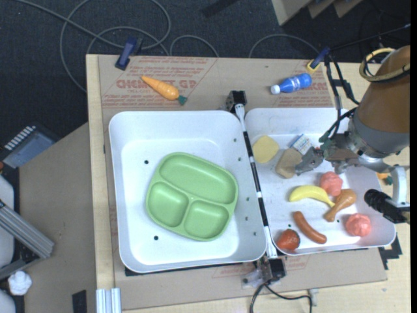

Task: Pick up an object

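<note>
Tan block (287, 164) is lying in the right bin (273, 119), near the banana (310, 194). Gripper (311, 160) is approaching beside it; jaw state cannot be determined. Next: centring, descending, closing.

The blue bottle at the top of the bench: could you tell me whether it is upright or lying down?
Lying down. The blue bottle rests on its side on the cardboard outside the right bin, white cap toward the left.
</note>
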Controlling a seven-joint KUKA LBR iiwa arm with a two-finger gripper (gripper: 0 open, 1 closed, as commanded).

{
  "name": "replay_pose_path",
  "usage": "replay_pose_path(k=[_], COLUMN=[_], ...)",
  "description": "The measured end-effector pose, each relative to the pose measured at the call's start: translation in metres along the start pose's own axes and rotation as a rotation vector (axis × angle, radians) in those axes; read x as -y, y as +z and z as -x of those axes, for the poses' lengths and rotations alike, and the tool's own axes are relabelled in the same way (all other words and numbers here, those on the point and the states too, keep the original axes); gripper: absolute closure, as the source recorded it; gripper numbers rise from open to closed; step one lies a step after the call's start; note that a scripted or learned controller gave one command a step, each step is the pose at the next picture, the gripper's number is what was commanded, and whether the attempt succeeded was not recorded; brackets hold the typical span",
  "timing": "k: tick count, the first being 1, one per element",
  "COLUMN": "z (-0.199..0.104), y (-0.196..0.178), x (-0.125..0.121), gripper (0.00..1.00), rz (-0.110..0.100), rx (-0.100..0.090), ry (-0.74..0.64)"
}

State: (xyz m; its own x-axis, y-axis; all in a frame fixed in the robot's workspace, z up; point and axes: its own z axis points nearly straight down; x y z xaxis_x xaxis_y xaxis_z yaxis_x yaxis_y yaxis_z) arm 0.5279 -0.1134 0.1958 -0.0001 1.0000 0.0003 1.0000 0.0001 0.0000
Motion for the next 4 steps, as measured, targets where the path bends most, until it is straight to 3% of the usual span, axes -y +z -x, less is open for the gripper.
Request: replay_pose_path(k=[1,2,3,4], z=[-0.002,-0.007,-0.009,-0.009], y=[0.074,0.104,0.094,0.094], x=[0.008,0.012,0.012,0.012], gripper=[0.00,0.00,1.00,0.00], rz=[-0.002,0.025,0.024,0.024], rx=[-0.001,0.015,0.011,0.011], ry=[0.001,0.004,0.005,0.004])
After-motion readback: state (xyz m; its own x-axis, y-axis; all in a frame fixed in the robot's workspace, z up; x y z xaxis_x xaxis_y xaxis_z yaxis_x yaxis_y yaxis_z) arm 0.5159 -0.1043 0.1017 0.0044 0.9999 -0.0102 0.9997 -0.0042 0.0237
